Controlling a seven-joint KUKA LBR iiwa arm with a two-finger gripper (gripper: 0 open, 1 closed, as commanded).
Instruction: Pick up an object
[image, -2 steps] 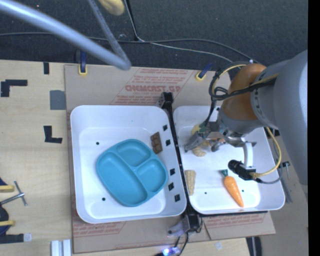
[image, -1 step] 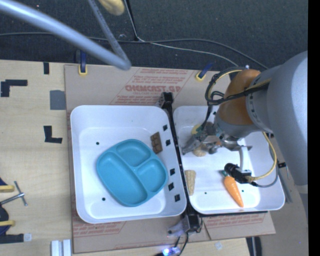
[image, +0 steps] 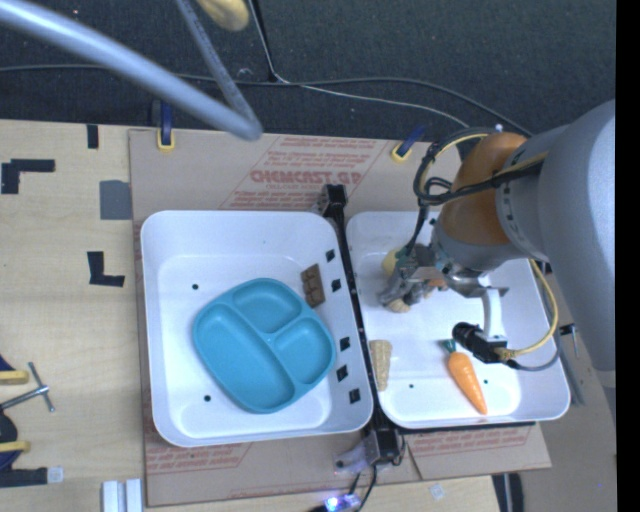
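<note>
One carrot (image: 467, 380) lies in the right bin (image: 530, 405), tip toward the near-right corner. One blue tray (image: 262, 343) fills the left bin (image: 170, 250). Gripper (image: 403, 287): grip unclear.

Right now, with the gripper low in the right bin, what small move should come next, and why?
Probably a short straight lift to test the grasp. The gripper sits down at a small yellowish item near the right bin's left side, while the carrot lies apart, untouched.

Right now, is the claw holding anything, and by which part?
Cannot be told. The claw is down in the right bin among small things, with the carrot lying apart.
</note>
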